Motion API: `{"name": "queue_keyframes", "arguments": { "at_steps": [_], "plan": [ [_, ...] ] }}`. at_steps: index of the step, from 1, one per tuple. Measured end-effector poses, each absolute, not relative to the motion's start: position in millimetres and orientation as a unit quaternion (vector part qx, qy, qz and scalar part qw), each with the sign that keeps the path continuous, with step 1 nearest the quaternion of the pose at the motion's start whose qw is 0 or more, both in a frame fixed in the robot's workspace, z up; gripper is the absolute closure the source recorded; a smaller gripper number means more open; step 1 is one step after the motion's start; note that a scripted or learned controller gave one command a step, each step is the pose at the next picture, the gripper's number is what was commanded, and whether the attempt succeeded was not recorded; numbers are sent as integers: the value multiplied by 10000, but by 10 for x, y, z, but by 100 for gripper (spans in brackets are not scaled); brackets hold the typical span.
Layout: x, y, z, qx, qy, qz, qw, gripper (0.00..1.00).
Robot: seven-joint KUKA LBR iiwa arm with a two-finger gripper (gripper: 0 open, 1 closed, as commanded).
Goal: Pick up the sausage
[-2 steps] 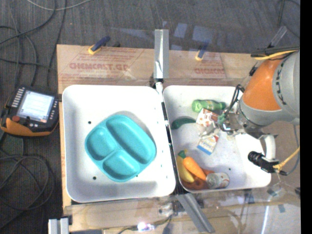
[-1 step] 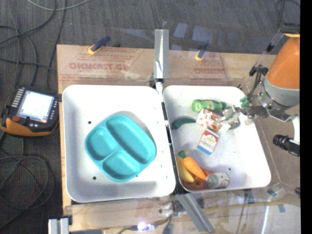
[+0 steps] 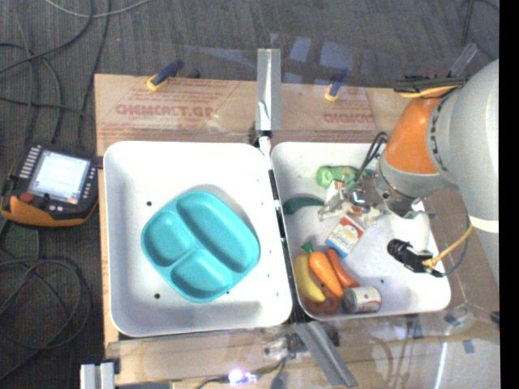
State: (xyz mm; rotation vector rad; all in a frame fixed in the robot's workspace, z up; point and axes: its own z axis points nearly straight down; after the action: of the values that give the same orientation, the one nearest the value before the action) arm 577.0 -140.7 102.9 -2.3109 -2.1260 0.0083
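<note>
The sausage, a dark red-brown piece, lies at the front of the right bin, partly hidden under an orange carrot and beside a yellow banana. My gripper hangs over the middle of the right bin, just above a small white and red carton. It sits well behind the sausage and apart from it. Nothing shows between its metal tips.
A small can lies right of the sausage. A green object and a dark green piece sit at the back of the right bin. The left bin holds a teal divided plate. A black cable end hangs off the wrist.
</note>
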Motion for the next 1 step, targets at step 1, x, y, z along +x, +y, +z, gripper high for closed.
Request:
{"name": "queue_keyframes", "arguments": {
  "at_steps": [1],
  "plan": [
    [6243,-1381,1277,-7805,-6252,27,-5,0]
  ]
}}
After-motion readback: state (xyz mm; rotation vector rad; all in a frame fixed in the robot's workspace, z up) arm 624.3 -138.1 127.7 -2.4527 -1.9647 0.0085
